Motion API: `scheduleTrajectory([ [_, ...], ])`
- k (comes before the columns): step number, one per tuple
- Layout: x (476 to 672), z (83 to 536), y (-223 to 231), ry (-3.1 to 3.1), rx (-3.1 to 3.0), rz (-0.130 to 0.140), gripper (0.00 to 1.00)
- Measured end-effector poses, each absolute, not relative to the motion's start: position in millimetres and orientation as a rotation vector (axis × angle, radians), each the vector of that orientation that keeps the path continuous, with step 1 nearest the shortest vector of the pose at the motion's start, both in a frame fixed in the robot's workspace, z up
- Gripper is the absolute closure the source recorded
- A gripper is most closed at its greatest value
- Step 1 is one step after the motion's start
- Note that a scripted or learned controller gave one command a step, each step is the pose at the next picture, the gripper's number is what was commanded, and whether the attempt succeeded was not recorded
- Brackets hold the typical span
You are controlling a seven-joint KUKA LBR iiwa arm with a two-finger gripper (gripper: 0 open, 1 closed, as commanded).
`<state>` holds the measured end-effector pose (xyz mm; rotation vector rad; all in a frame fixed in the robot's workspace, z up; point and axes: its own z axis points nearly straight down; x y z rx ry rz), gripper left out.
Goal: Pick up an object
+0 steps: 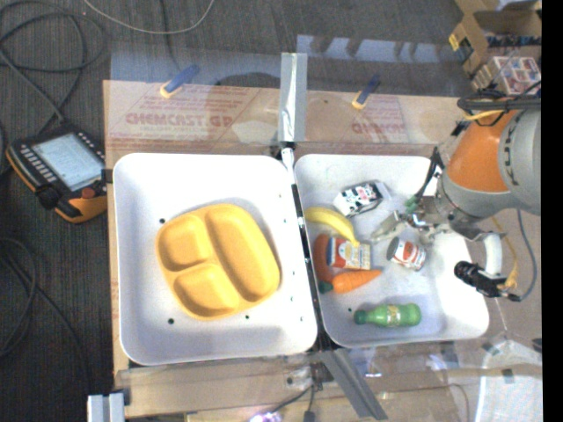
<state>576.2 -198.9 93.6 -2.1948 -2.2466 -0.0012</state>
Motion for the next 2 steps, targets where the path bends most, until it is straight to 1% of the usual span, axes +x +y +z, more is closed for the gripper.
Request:
scheduleTrajectory([
  [1, 542.9, 91.9, -205.4, -2.334, -2.123, -0.024, 0.00],
  [2, 543.2, 99.1, -206.9, -2.334, -2.124, -0.020, 1.00],
])
